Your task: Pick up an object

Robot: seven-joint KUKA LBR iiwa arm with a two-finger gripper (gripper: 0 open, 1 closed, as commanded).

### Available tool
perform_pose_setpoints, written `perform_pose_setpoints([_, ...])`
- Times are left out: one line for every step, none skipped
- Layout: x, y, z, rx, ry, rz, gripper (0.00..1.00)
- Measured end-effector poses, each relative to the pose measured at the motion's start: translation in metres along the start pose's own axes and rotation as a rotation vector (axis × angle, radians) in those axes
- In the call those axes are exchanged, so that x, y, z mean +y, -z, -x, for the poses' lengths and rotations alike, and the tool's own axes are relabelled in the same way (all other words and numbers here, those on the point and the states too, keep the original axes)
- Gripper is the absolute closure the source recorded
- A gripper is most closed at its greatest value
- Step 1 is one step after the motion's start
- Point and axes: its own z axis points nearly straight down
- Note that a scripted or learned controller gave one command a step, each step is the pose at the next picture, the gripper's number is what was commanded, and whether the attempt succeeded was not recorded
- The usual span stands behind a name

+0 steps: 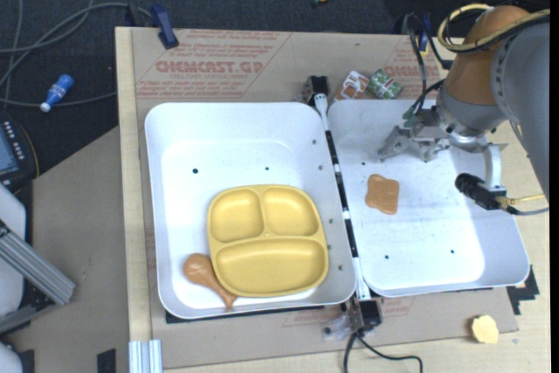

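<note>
A flat brown, toast-like piece lies in the right bin, left of its middle. My gripper hangs over the far part of that bin, up and to the right of the brown piece and apart from it. Its fingers are spread open and hold nothing. In the left bin sits a yellow divided plate. A tan drumstick-shaped toy rests against the plate's lower left edge.
Crumpled wrappers lie on the board behind the right bin. A yellow lump sits on the board at the front right. A black cable plug hangs by the arm over the right bin's right side.
</note>
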Motion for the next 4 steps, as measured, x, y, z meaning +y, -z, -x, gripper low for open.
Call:
perform_pose_setpoints([-0.061,0.009,-0.043,0.009,-0.002,-0.018,0.00])
perform_pose_setpoints([-0.062,-0.001,-0.052,0.007,-0.002,-0.015,0.00])
perform_pose_setpoints([-0.069,0.000,-0.051,0.006,-0.003,-0.014,0.00])
perform_pose_setpoints([-0.069,0.010,-0.051,0.007,-0.003,-0.013,1.00])
